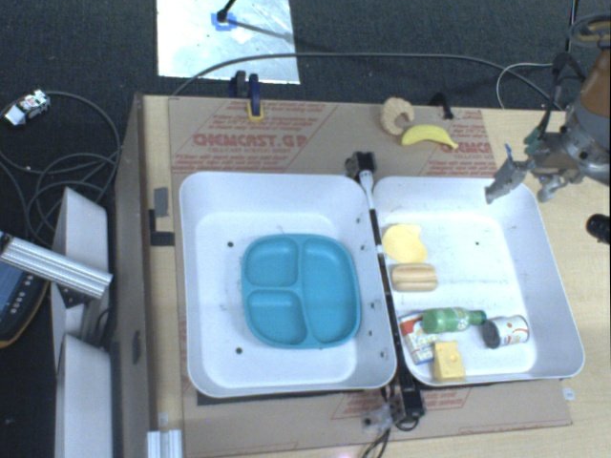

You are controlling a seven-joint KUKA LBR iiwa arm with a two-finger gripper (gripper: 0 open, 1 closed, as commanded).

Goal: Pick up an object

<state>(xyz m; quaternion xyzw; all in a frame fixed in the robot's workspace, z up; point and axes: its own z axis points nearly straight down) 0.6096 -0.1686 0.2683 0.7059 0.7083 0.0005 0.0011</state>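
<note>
Green bottle [452, 320], near side of right bin [554, 284]: likely light, rigid, slick, best pinched across its body; end effector [523, 181] spread, holding nothing.

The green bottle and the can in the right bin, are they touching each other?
Cannot tell. In the camera view the green bottle lies with its end right by the can, but no clear gap or contact shows between them.

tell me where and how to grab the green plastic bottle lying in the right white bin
Grip the green plastic bottle across its body, near the middle, coming straight down from above. It lies on its side, long axis running left to right, so fingers should close front to back. The gripper sits above the bin's far right corner; the small can lies close at the bottle's right end.
</note>
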